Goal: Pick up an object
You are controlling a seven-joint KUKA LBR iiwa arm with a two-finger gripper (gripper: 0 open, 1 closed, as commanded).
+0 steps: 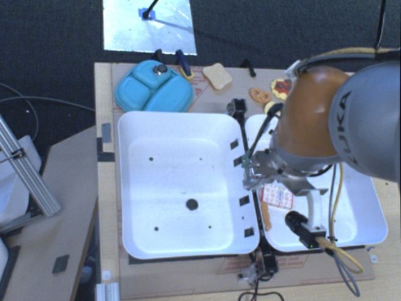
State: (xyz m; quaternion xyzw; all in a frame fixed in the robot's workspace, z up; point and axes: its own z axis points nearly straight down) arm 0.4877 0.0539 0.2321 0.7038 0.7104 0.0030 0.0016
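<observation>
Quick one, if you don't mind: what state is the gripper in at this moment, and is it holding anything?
Gripper: cannot be told; the arm's wrist hides it from above as it hangs over the right bin, just above a red-and-white packet.

Floor: dark carpet (50, 36), speckled texture, covering the upper and left area. Floor panel: pale reflective sheet (150, 17), rectangular, lying on the carpet beyond the bench, crossed by a thin dark rod with its shadow. Bench: light wood board (105, 187), edge strips visible at left and bottom. Side surface: tan tabletop (62, 231), lower left, bearing a slanted aluminium rail (25, 168). Cable: thin, black, looping over carpet (37, 102) at left. Light: even, diffuse overall.
</observation>
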